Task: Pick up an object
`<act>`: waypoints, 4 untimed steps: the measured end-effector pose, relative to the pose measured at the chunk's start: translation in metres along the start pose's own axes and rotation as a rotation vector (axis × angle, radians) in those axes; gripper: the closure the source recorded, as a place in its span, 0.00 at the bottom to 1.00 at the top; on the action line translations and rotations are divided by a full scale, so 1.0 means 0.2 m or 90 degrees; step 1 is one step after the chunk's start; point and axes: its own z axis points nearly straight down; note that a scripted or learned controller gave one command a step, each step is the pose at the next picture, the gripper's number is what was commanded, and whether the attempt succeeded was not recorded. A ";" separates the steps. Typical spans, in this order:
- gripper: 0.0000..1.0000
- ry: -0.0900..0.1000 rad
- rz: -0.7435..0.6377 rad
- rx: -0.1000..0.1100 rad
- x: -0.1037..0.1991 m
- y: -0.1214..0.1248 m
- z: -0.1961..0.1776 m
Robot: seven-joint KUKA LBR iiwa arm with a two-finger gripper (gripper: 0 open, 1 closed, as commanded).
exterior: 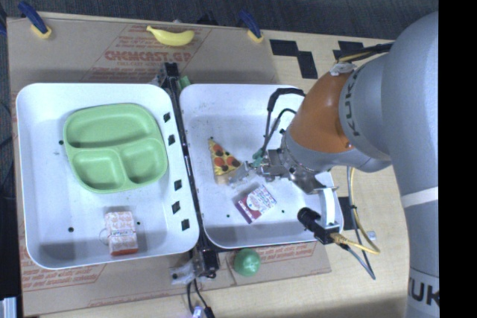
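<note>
A toy pizza slice lies in the middle of the right bin. A red and white packet lies just below and to the right of it. My gripper is low in the right bin, right beside the pizza slice's right edge and just above the packet. The wrist and orange band hide most of it. In the left bin sit a green divided tray and a small patterned box.
A yellow banana lies on the cardboard behind the bins. In front of the right bin rests a green ball. Blue clamps hold the cardboard's back edge. The arm's grey body covers the bench's right side.
</note>
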 end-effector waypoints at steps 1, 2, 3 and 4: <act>0.00 -0.001 0.000 -0.003 0.16 0.45 0.03; 1.00 0.000 -0.001 -0.002 0.16 0.45 -0.02; 1.00 0.000 0.001 -0.005 0.49 0.48 -0.47; 0.00 -0.001 0.001 -0.004 0.48 0.47 -0.47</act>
